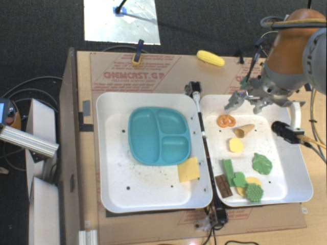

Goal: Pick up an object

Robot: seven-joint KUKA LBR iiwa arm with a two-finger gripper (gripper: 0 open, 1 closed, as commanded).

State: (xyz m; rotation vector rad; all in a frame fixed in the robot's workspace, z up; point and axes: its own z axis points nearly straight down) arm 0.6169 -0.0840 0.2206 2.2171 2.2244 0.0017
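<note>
Gripper (249,102) hangs over the far edge of the right bin (296,185), fingers spread apart, nothing between them. Nearest candidate is the orange pretzel (226,120), just near-left of the fingertips; a tan cone (244,130) and a yellow round piece (235,145) lie close behind it toward the near side.

Handling guess: all look like small plastic play food, so light, rigid and a bit slick. The pretzel lies flat, so pinch across its outer rim (the holes give little to grab). The cone would likely roll; take it across the wide end.

Also in the right bin: green leafy piece (261,163), green stick (228,168), brown chocolate bar (223,185) and green broccoli (253,192), crowded at the near side, some touching.

Left bin (115,188) holds a teal divided plate (159,136) with a yellow cheese slice (188,169) at its near-right corner.

Bins are smooth white plastic with low walls, sitting on cardboard (148,70). A yellow corn piece (210,58) lies on the cardboard, far of the right bin. Room above the pretzel looks open; the bin's far wall is close.
</note>
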